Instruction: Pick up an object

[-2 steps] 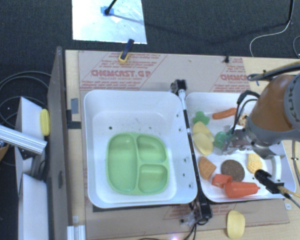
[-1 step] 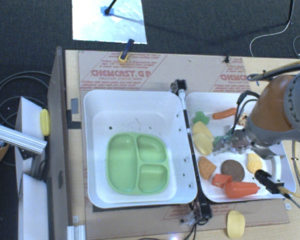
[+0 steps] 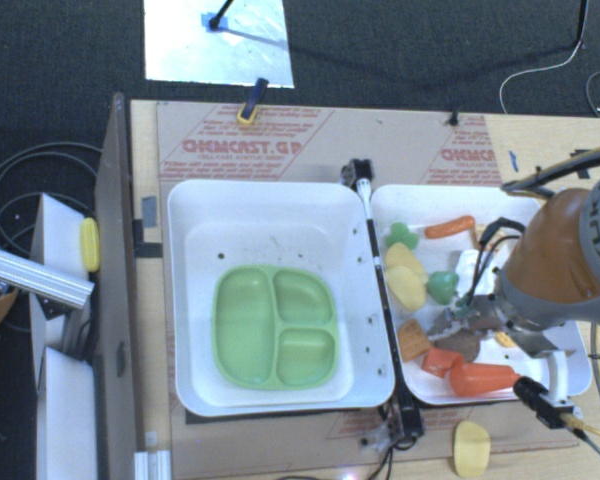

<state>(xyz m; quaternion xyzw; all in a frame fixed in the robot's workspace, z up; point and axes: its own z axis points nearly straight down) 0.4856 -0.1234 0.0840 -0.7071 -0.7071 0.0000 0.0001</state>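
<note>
The right bin (image 3: 570,373) holds several toy foods. An orange carrot (image 3: 449,228) lies at the back, with a green piece (image 3: 400,236) to its left. A yellow piece (image 3: 405,276) lies by the bin's left wall, next to a round green piece (image 3: 442,286). At the front are a brown cracker-like piece (image 3: 413,340), a small red piece (image 3: 440,360) and an orange piece (image 3: 485,376). My gripper (image 3: 462,320) is low in this bin, among the items, just right of the cracker and below the round green piece. The arm's orange band (image 3: 552,253) covers the bin's right part.
The left bin (image 3: 195,218) holds a green divided plate (image 3: 275,326). A divider rail (image 3: 378,278) runs between the bins. A yellow piece (image 3: 470,446) lies outside, in front of the right bin. Cables trail at the right edge.
</note>
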